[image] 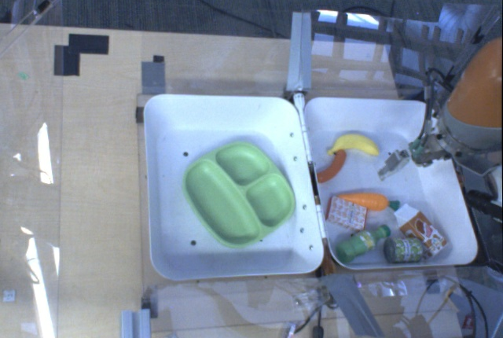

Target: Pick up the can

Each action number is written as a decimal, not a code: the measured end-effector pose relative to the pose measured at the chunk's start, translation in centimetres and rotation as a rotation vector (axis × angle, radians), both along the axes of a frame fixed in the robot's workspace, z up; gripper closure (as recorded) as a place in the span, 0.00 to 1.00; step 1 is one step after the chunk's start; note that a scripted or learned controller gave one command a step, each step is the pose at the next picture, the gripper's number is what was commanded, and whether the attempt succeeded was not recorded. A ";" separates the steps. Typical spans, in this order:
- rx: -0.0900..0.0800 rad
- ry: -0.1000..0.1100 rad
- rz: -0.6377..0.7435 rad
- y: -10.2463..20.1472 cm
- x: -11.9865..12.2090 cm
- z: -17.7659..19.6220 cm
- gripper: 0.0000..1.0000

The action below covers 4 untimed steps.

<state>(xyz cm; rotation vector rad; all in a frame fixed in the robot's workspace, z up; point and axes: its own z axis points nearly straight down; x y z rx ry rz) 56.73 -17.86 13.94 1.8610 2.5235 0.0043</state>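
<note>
The two-finger metal gripper (395, 162) hangs over the right bin's upper middle; whether it is wide or narrow I cannot tell. The small green-labelled cylindrical can (404, 250) lies on its side below the gripper, toward the bin's near edge, well apart, its long axis running left-right, between a green plastic bottle (361, 243) and a brown carton (424, 231).

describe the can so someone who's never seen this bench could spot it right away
Look in the right-hand white bin, the one crowded with toy food, and go to its near right corner. The can lies there on its side, between a green bottle and a brown carton. It is the short, stubby cylinder with a dark green label, shorter and darker than the bottle.
</note>
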 end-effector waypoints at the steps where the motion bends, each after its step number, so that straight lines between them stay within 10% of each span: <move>1: -0.002 -0.005 0.005 -2.7 -3.3 -5.1 0.00; 2: 0.002 0.000 -0.008 -2.6 -7.5 -1.5 0.00; 3: 0.001 -0.001 -0.018 2.5 0.7 1.1 0.00; 4: 0.001 0.003 -0.118 0.2 -7.6 -0.5 0.00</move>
